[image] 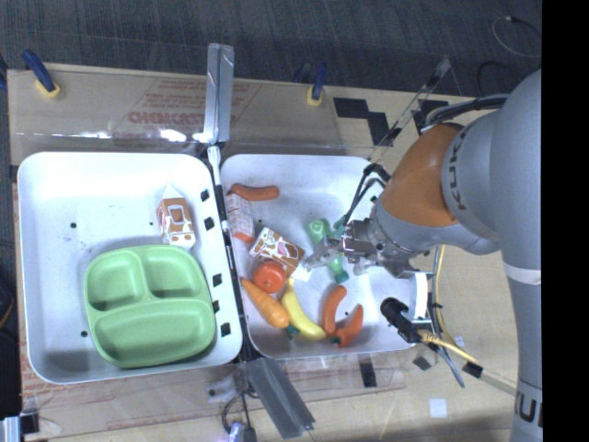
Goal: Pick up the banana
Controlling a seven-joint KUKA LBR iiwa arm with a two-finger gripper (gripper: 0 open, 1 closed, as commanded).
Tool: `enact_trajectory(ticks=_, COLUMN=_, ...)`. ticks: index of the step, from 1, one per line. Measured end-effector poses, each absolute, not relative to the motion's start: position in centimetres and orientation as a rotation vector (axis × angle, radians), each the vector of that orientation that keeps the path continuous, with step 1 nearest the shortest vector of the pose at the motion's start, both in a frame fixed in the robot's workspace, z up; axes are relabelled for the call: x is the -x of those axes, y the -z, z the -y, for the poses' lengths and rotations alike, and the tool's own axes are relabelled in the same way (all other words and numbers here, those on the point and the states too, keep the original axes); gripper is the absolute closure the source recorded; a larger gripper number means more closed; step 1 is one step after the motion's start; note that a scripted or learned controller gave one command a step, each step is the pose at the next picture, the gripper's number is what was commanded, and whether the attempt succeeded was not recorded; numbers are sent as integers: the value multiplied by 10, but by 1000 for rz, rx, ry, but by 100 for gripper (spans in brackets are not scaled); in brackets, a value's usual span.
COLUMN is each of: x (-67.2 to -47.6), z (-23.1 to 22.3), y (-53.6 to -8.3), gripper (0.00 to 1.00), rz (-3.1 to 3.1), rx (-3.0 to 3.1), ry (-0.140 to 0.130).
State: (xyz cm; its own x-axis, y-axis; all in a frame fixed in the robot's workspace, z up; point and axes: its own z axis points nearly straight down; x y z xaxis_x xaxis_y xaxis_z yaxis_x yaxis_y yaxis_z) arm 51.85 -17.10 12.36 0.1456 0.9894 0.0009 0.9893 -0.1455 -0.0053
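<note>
the small yellow curved toy banana [303,315] lies in the right white plastic bin [294,166], down near its front edge, pressed between an orange toy carrot [265,304] on one side and a red-orange toy pepper [333,308] on the other. it looks like light, stiff, smooth plastic, so likely slippery; the best hold is probably across the middle of the curve, where it is narrowest. the gripper [339,251] hovers over the bin's centre beside a green toy piece [319,230], and whether it is spread or pressed together i cannot tell. the bin floor is smooth and crowded; neighbours touch the banana, leaving little room. the left white bin [37,191] carries a green divided plate [147,304].
</note>
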Motion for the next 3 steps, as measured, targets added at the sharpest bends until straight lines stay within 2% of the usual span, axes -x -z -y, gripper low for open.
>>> enact_trajectory(ticks=1, x=-481, z=95, y=-91, gripper=0, rz=1766, rx=2594, ry=-3)
enact_trajectory(ticks=2, x=-477, z=63, y=-191, gripper=0, rz=1848, rx=2536, ry=-2)
enact_trajectory(ticks=3, x=-477, z=37, y=-191, gripper=0, rz=1668, rx=2662, ry=-1)
